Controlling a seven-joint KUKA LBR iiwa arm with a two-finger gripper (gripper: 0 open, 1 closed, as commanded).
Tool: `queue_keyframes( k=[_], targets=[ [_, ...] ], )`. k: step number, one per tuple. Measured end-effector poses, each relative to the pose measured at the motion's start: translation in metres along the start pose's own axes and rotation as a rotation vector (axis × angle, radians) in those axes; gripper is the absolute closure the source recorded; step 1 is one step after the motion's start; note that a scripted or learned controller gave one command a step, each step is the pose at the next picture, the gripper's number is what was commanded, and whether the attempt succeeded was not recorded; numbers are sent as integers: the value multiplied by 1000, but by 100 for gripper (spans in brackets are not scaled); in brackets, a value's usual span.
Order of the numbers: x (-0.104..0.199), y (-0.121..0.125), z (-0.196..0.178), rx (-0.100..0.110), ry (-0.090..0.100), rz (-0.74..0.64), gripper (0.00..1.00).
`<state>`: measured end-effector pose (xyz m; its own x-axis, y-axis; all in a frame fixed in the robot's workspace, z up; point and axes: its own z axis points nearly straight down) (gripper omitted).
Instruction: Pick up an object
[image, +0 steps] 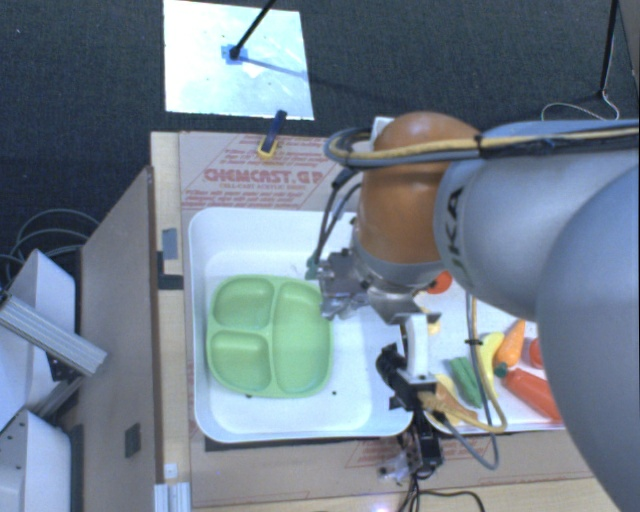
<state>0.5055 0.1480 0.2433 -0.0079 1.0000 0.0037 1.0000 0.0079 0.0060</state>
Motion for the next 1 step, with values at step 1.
queue_keyframes(
  k=[1],
  targets=[
    [-81, -3, 62, 10, -7, 15, 100]
  ],
)
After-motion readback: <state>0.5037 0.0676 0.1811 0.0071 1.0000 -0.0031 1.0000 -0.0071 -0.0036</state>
